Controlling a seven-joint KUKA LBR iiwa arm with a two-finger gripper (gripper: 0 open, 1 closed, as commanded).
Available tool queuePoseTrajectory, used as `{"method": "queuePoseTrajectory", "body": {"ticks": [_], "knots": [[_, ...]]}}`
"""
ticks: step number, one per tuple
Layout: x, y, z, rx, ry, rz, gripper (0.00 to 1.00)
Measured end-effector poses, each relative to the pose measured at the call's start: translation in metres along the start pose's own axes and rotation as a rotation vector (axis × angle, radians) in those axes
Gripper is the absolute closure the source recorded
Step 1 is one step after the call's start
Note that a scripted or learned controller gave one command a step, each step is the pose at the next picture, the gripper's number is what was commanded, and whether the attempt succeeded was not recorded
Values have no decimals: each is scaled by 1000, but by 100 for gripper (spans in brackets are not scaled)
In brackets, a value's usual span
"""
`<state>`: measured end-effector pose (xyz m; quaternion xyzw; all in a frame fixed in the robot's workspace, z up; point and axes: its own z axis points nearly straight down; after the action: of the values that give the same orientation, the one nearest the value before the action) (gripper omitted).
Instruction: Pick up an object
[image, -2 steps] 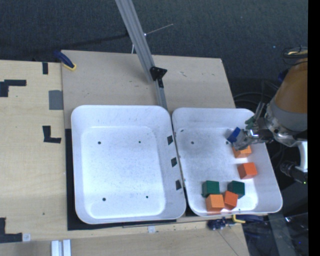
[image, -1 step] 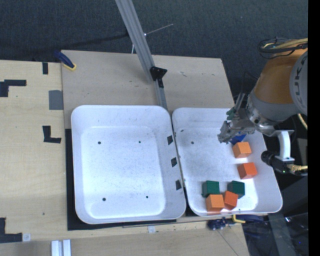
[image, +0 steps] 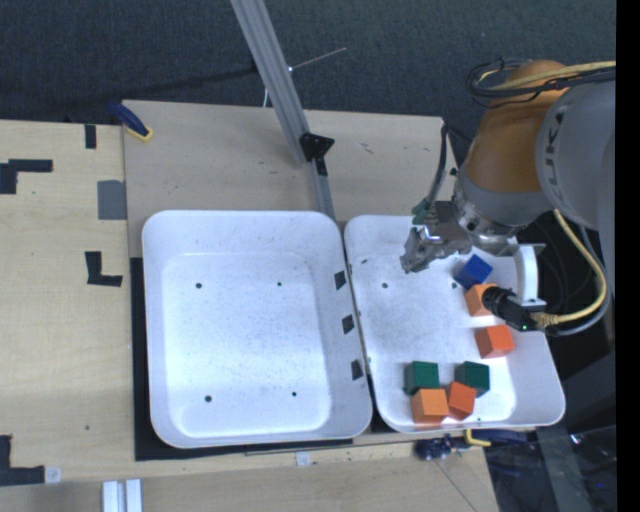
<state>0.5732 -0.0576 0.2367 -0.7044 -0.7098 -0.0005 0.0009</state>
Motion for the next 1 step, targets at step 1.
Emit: {"method": "queuePoseTrajectory", "body": {"ticks": [1], "knots": [[56,29,-1,0,0,0,100]]}}
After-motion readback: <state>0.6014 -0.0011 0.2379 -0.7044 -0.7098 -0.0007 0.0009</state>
